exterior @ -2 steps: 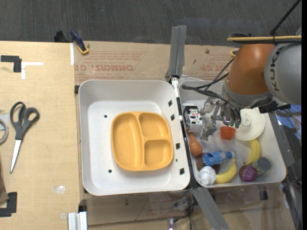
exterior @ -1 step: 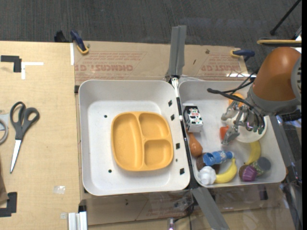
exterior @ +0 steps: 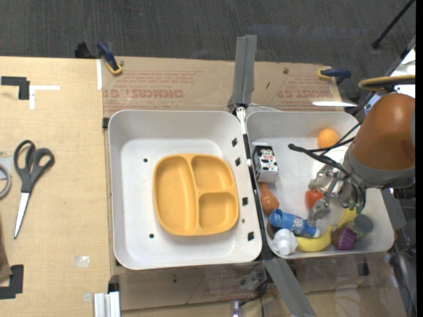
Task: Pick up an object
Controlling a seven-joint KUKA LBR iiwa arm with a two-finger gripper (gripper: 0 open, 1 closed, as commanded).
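Worktop (exterior: pixel 53 243) with two bins; tool (exterior: pixel 328 193) low in right bin (exterior: pixel 291 121) over toys, near banana (exterior: pixel 316 242). Can't tell about grip, nothing lifted yet, pick looks pending.

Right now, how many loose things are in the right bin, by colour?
Orange: 2 (ball, carrot-like piece)
Yellow: 1 (banana)
Blue: 1 (bottle)
White: 2 (box, round lump)
Purple: 1
Grey: 1
Red: 1, by the gripper
Total: 9
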